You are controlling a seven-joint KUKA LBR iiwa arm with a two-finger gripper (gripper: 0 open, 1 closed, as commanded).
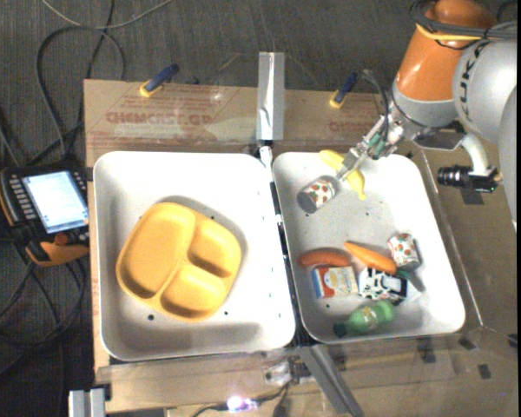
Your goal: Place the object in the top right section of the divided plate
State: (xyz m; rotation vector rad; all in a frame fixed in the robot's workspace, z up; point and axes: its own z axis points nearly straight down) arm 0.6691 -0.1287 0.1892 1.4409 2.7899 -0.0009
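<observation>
Table: brown board (200, 115) carries two shallow white bins.
Arm: grey, orange-banded, slanting down from the right over the right bin (434, 233).
Pincer (358, 159): thin, at the bin's upper edge beside a small can (317, 193); whether it grips, I cannot tell.
Plate: smooth yellow divided plate (181, 261), rounded, in the left bin (122, 181).
</observation>
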